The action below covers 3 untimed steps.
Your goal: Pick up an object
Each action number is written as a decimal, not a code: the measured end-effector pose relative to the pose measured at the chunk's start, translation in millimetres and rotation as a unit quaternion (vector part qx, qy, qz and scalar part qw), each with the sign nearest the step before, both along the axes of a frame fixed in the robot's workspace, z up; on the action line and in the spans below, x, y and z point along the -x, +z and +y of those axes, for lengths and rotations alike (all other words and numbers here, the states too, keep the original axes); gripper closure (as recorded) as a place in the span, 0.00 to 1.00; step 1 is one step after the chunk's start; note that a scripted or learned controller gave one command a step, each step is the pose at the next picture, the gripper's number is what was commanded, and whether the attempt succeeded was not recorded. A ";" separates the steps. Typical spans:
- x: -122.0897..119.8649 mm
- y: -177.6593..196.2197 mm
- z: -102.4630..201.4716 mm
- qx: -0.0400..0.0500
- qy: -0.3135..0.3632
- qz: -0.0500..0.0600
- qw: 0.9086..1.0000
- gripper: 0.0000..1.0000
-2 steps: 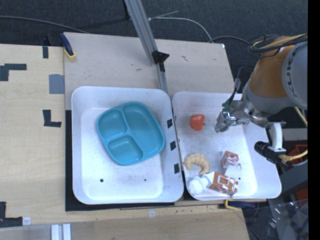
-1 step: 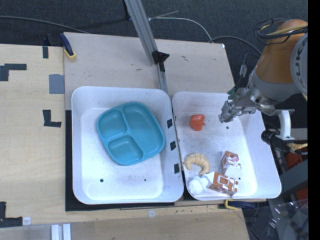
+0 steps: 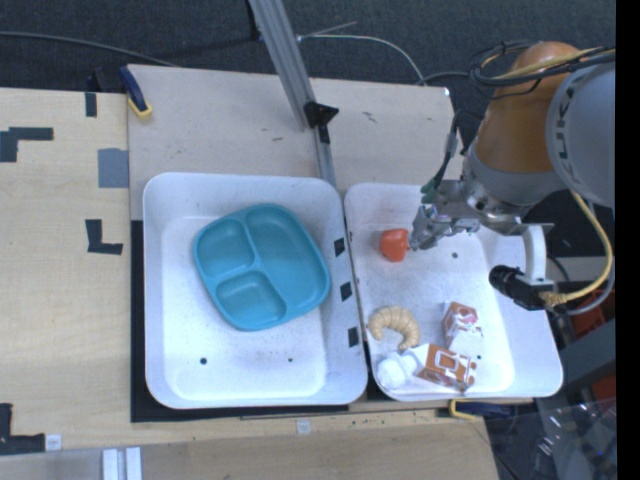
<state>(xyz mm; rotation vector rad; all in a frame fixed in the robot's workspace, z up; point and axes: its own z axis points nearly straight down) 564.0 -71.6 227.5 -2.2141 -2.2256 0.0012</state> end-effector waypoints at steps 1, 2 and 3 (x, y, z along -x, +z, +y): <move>4.0 -5.2 61.1 -0.001 0.001 0.000 1.000 1.00; 6.5 1.1 112.1 -0.001 0.001 0.000 1.000 1.00; 18.8 -7.5 170.6 0.000 0.001 0.001 1.000 1.00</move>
